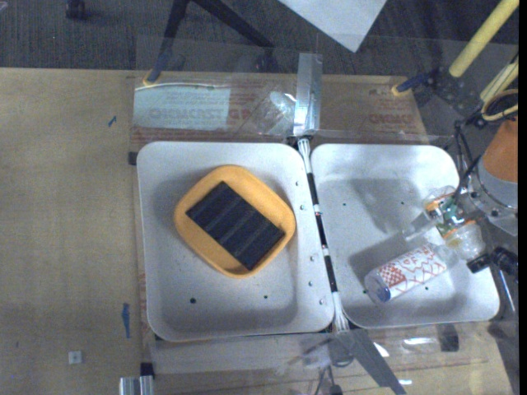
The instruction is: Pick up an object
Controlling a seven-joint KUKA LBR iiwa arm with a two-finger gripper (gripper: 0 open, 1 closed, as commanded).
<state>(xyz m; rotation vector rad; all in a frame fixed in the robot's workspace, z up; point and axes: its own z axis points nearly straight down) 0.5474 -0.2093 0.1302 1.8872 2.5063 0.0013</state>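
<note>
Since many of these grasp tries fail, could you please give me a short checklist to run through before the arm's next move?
1. Target in view: bottle with red-patterned label lies on its side in the right bin: ok.
2. Room around bottle: nothing touches it: ok.
3. Gripper over the right bin, beside the bottle's far end: ok.
4. Finger state: cannot tell.
5. Anything held: cannot tell.
6. Yellow object with dark panel sits apart in the left bin: ok.

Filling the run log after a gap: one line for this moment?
arm: right edge, over right bin | gripper: above patterned bottle, nothing seen held | yellow tray: left bin
</note>
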